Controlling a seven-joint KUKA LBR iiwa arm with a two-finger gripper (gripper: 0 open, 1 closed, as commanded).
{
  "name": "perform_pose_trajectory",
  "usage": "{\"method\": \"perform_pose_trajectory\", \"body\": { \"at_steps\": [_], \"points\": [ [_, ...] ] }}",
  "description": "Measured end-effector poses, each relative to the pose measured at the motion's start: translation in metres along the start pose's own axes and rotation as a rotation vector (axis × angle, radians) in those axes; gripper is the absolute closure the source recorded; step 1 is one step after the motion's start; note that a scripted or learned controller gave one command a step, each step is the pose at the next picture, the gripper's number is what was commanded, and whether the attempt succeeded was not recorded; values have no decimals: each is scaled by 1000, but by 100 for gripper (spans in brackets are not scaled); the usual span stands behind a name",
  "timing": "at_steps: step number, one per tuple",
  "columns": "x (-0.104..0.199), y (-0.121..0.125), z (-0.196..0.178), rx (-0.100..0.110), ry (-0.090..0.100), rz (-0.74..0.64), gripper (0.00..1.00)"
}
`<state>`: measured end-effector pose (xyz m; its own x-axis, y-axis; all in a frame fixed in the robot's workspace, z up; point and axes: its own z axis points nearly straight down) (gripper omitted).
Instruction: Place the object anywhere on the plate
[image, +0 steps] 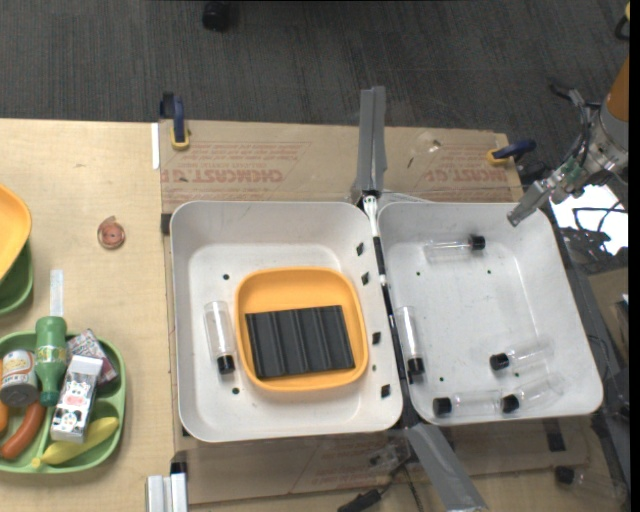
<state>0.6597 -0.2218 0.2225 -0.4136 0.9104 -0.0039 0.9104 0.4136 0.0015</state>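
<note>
We note a wooden table set on dark grey carpet, bearing two shallow white bins side by side. The left bin holds an orange plate with a dark ribbed rectangular block lying flat on it, its long axis running left to right and its ridges running top to bottom. Just beside the plate's left edge lies a clear vial with a black cap, its long axis running top to bottom, cap toward the near edge of the bin; it is touching neither the plate nor the block, as far as we can judge. The right bin holds several further clear vials with black caps: one near its far wall, one along its left wall, and a cluster toward its near right corner. The gripper hangs over the far right corner of the right bin, well apart from the plate and everything in the left bin. We cannot tell whether its fingers are spread or pressed together. At the table's left sits a green tray of toy food.
</note>
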Motion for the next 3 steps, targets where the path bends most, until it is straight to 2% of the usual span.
{"method": "perform_pose_trajectory", "body": {
  "at_steps": [1,2,3],
  "points": [
    [43,-95,109,1,4,-107,0],
    [60,-122,-73,1,2,-91,0],
    [120,-132,48,2,5,-120,0]
  ]
}}
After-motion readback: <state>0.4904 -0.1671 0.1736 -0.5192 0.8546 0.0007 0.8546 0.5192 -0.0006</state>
